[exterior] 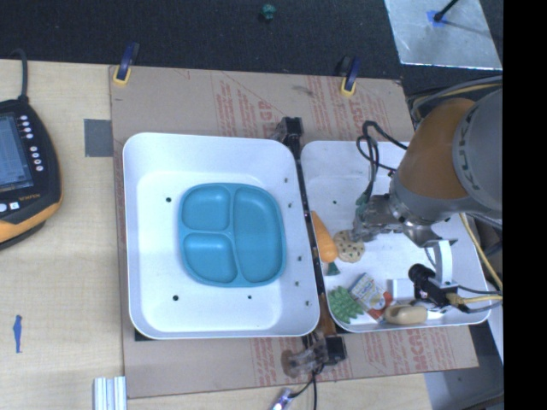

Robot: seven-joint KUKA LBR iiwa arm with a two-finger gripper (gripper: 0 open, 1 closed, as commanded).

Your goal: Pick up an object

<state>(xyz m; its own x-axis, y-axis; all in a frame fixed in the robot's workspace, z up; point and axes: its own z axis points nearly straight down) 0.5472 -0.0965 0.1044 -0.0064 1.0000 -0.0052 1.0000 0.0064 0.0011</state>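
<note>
Camera view
Table [68, 297]: light wood, covered in the middle by a brown cardboard sheet [214, 101] held at its far edge by two clips.
Left bin [145, 229]: white and shallow, holding a blue divided plate [231, 233] with three compartments, lying flat near the bin's middle.
Right bin [338, 169]: white, just beside the left bin, the two rims touching along the centre line.
Arm [444, 156]: grey with an orange band, reaching in from the right and hanging over the right bin's middle.
Hand [366, 222]: low over the right bin, just above and to the right of the cookie; whether it is spread or pressed together I cannot tell, as the wrist hides that part, and nothing shows in its grip.
Cookie [348, 246]: round, tan with dark specks, lying on the bin floor just beside the hand.
Carrot [322, 237]: orange, lying along the right bin's left wall, near the cookie.
Green item [344, 301]: small, leafy-looking, in the near left corner of the right bin.
Small packet [366, 289]: pale, printed, just right of the green item.
Tan item [406, 314]: oblong, at the near rim of the right bin.
Pendant [21, 173]: black and orange controller with a screen, on the table at far left, well apart from the bins.
</note>
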